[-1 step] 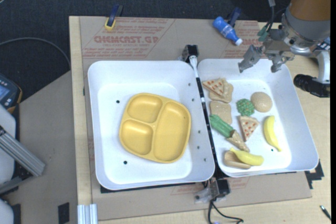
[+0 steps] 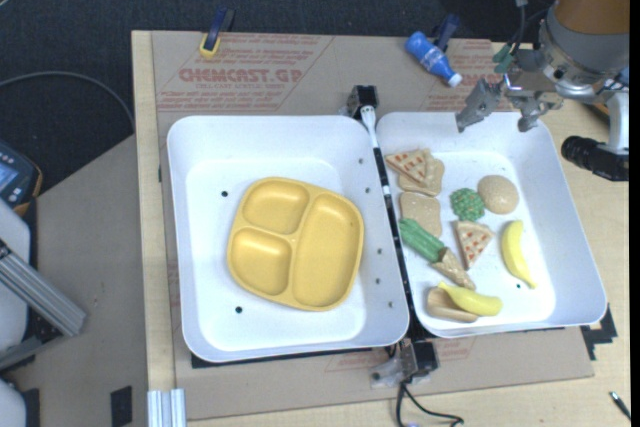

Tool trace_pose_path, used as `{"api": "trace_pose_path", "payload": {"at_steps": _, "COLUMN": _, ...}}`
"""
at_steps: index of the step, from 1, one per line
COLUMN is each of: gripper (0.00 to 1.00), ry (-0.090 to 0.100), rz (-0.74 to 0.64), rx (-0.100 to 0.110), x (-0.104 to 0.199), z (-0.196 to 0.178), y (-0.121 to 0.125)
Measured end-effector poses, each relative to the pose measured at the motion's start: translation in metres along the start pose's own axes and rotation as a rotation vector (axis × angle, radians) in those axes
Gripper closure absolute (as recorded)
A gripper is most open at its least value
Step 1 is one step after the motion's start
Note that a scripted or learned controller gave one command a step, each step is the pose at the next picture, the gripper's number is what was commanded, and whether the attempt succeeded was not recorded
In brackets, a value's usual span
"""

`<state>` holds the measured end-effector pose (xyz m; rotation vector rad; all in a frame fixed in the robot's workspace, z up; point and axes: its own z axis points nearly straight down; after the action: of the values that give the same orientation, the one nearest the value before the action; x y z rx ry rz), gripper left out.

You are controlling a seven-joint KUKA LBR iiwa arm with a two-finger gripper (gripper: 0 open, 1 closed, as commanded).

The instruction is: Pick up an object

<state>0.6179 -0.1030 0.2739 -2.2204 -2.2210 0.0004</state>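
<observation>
A bench (image 2: 95, 215) topped with a brown cardboard sheet (image 2: 280, 75) printed in red letters carried everything. Two shallow white bins sat directly on the sheet, side by side and touching along their inner edges: the left bin (image 2: 195, 245) and the right bin (image 2: 575, 255). A yellow clamp (image 2: 213, 35) gripped the sheet's far edge towards the left, and a blue clamp (image 2: 432, 55) lay at the far edge, just behind the right bin. A small black clip (image 2: 362, 100) sat where the bins met at the far side, and another fitting (image 2: 410, 360) sat at the near side.
</observation>
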Motion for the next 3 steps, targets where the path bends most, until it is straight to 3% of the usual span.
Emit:
{"api": "trace_pose_path", "payload": {"at_steps": 2, "gripper": 0.00, "ry": 0.001, "rz": 0.001, "rx": 0.008, "x": 0.001, "z": 0.128, "y": -0.004}}
{"api": "trace_pose_path", "payload": {"at_steps": 3, "gripper": 0.00, "ry": 0.001, "rz": 0.001, "rx": -0.003, "x": 0.002, "z": 0.188, "y": 0.000}}
